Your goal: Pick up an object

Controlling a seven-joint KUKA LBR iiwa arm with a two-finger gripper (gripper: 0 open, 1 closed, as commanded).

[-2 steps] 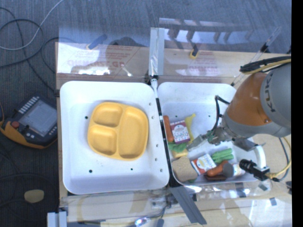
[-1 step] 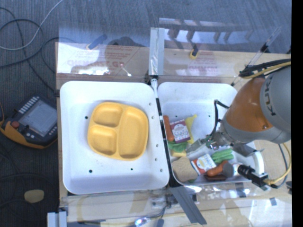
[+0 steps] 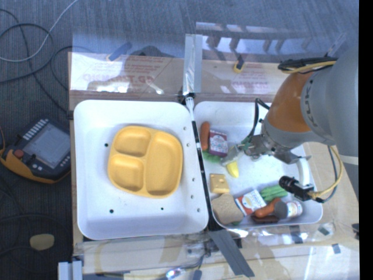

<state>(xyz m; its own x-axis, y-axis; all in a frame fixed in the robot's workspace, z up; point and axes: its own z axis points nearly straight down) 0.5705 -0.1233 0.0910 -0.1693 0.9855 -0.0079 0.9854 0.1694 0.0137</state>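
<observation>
The right bin (image 3: 233, 111) holds several small things. An orange-red sausage (image 3: 205, 134) and a maroon box (image 3: 218, 143) lie near its left wall. In front of them are a small yellow piece (image 3: 232, 169) and a tan square cracker (image 3: 220, 183). Along the front wall lie a brown bread piece (image 3: 226, 209), a white-and-red packet (image 3: 250, 202), a green piece (image 3: 273, 191), a red piece (image 3: 265, 213) and a small bottle (image 3: 289, 209). My gripper (image 3: 240, 151) hangs low in this bin, just right of the maroon box and just above the yellow piece. Nothing visibly sits in its grasp.
The left bin (image 3: 93, 203) holds a yellow divided plate (image 3: 145, 159) at its middle. A metal divider (image 3: 191, 69) stands behind the bins. A handheld controller (image 3: 39, 150) lies on the floor at far left.
</observation>
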